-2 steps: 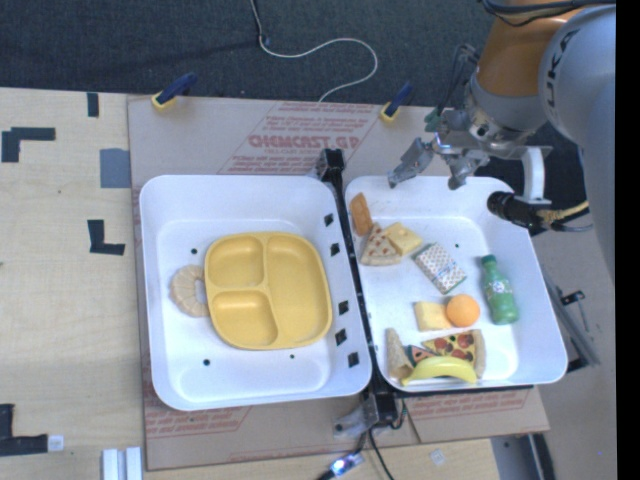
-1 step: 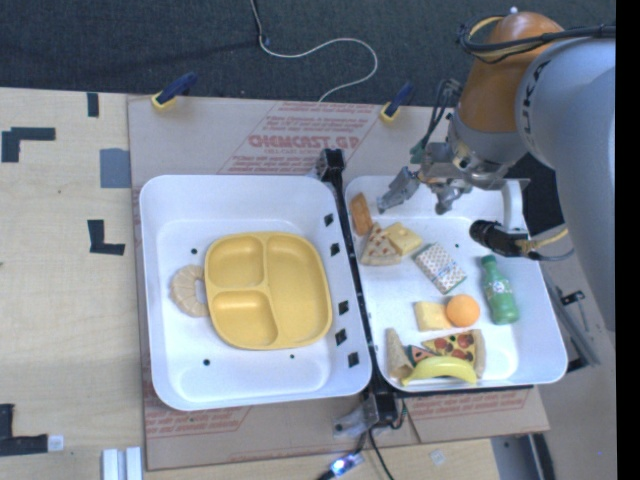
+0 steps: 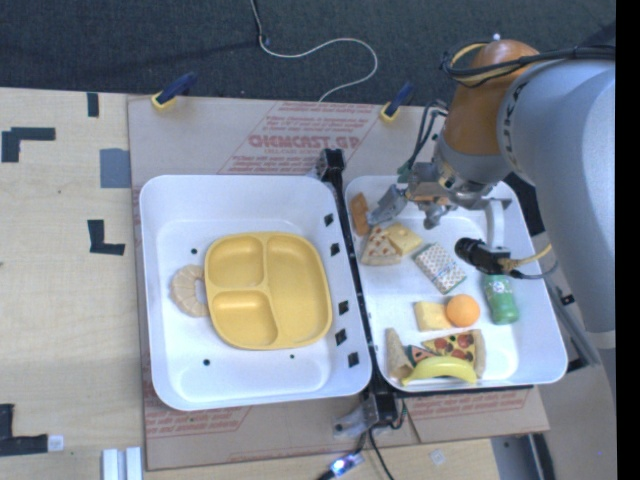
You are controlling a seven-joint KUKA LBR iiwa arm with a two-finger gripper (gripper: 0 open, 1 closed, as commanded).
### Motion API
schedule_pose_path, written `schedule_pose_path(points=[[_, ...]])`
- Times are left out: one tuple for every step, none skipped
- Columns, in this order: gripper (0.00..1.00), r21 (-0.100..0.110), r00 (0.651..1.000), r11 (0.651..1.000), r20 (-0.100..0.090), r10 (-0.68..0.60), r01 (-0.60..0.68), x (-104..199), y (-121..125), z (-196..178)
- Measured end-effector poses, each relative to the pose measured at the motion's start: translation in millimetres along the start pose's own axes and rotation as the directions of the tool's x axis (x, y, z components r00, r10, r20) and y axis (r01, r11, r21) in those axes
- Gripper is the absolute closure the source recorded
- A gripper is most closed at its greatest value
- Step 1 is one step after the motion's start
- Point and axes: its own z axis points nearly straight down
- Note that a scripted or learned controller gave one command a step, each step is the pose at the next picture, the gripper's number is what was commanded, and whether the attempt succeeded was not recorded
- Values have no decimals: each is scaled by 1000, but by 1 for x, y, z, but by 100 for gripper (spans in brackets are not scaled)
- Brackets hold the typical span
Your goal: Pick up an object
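Note:
My gripper (image 3: 409,212) hangs over the back left part of the right bin (image 3: 530,368), open, with nothing between its fingers. One finger (image 3: 386,207) points toward a brown food piece (image 3: 358,213). Just below the gripper lie toast-like wedges (image 3: 386,243). Further forward are a speckled grey packet (image 3: 438,267), an orange (image 3: 462,310), a yellow cheese wedge (image 3: 430,316) and a green bottle (image 3: 500,298) with a black top. A pizza slice (image 3: 452,348) and a banana (image 3: 441,370) lie at the front of the bin.
The left bin (image 3: 170,208) holds a yellow divided plate (image 3: 268,290) and a round tan cracker (image 3: 187,290) beside it. A black-clipped divider (image 3: 340,258) separates the bins. The grey arm (image 3: 560,118) reaches in from the right over the right bin's back edge.

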Motion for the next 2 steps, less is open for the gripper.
schedule_pose_path(points=[[0, -18, 1000, 1000, 4, -2, 2, 1, 4, 48], [100, -19, 1000, 1000, 2, -2, 2, 2, 4, 35]])
